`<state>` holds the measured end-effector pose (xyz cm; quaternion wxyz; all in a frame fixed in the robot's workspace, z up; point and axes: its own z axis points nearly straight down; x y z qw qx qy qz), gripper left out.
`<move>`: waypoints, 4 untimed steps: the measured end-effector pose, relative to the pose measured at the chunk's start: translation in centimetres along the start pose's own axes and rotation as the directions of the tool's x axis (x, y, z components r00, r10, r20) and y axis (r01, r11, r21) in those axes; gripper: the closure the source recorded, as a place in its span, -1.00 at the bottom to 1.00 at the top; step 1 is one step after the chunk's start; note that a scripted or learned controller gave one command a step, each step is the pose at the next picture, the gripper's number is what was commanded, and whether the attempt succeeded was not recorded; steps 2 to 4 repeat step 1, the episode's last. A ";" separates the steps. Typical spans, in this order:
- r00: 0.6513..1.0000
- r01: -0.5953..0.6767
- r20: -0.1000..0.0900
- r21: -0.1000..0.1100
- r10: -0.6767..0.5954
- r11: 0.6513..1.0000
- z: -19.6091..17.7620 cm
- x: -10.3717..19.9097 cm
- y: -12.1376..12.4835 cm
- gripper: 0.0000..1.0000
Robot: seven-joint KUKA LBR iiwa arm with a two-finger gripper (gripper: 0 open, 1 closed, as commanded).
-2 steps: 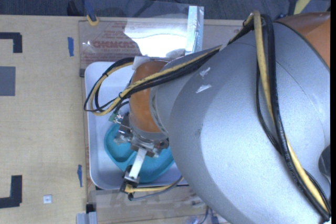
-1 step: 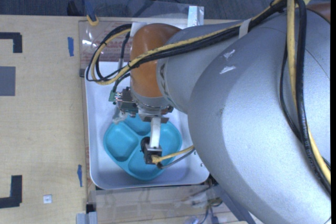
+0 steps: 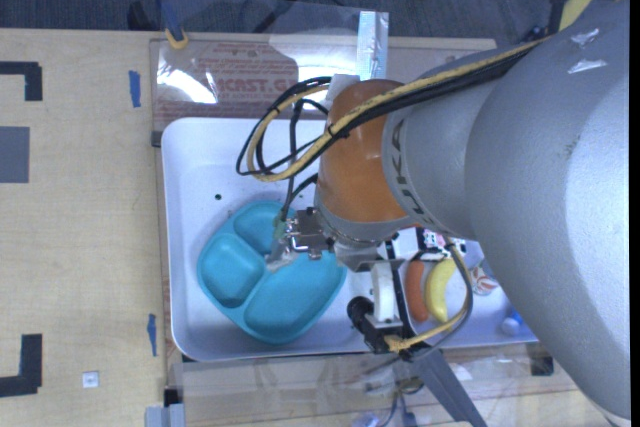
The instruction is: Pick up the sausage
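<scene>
The sausage (image 3: 415,292), orange-red and short, lies in the white bin (image 3: 190,215) near its front edge, right beside a yellow banana (image 3: 439,287). Part of it is hidden behind the robot's wrist hardware. My gripper (image 3: 293,240) hangs well to the left of the sausage, low over the middle ridge of a blue three-part plate (image 3: 265,290). The arm's grey and orange body covers much of the bin's right side.
The blue plate fills the bin's front left. A small blue item (image 3: 512,323) and a red-and-white scrap (image 3: 485,283) lie right of the banana. A black-and-white item (image 3: 432,240) peeks out under the arm. A clear plastic sheet (image 3: 260,65) stands behind the bin.
</scene>
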<state>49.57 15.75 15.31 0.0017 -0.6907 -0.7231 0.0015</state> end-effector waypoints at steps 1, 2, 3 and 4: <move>0.987 0.163 0.001 -0.006 -0.163 0.987 1.4 3.7 6.2 -1.00; 0.987 0.163 0.001 -0.006 -0.163 0.987 1.4 3.7 6.2 -1.00; 0.987 0.163 0.001 -0.006 -0.163 0.987 1.4 3.7 6.2 -1.00; 0.987 0.163 0.001 -0.006 -0.163 0.987 1.4 3.7 6.2 -1.00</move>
